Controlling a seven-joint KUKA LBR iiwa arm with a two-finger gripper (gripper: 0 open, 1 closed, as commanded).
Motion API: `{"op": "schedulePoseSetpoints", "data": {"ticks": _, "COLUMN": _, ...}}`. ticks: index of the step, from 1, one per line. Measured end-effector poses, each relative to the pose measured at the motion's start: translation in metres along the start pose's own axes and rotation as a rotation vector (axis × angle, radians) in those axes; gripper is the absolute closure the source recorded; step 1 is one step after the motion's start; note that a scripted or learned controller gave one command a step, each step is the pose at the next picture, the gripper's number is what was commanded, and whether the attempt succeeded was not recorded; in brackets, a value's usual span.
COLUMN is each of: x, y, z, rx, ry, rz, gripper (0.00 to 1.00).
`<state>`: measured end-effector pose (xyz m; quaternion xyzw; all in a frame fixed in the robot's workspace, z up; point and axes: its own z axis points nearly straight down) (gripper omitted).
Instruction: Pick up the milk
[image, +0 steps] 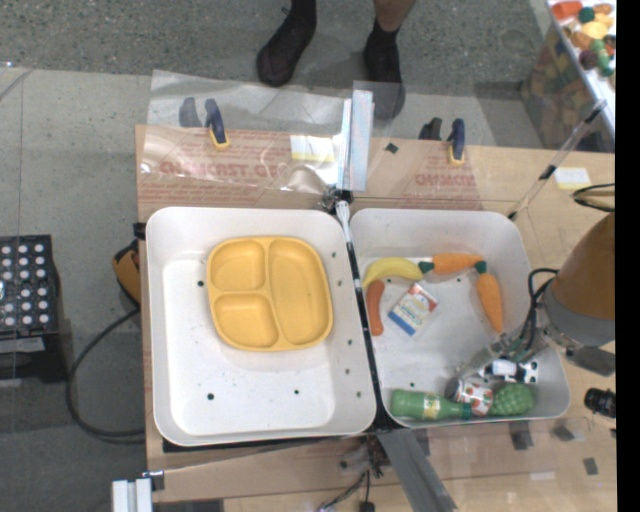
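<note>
Milk carton (411, 309) is lying flat mid right bin (520, 250), between the hot dog (375, 306) on its left and a carrot (490, 300) on its right, banana (392, 269) and a second carrot (455, 264) just above it. Nothing touching it, not lifted. Gripper (508, 352) is low at the bin's lower right corner, over the clutter there: cow toy (510, 371), green bottle (428, 405), green lumpy thing (512, 399). Well apart from the carton. Can't tell how the claw stands, it's lost in wiring and clutter; nothing visibly held. Left bin (170, 300) just has the yellow divided plate (269, 292). Progress: effectively zero on the pick. Left to do: move up-left to the carton, descend, grasp, lift. Carton lies flat, so I'd expect a tricky grasp.
</note>
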<state>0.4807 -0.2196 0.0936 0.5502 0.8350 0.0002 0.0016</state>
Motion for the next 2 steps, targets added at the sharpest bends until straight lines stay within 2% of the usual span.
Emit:
{"op": "schedulePoseSetpoints", "data": {"ticks": 1, "x": -0.001, "y": 0.001, "z": -0.012, "rx": -0.004, "ry": -0.005, "rz": 0.000, "gripper": 1.00}}
{"op": "schedulePoseSetpoints", "data": {"ticks": 2, "x": 0.047, "y": 0.039, "z": -0.070, "rx": 0.005, "ry": 0.002, "rz": 0.316, "gripper": 1.00}}
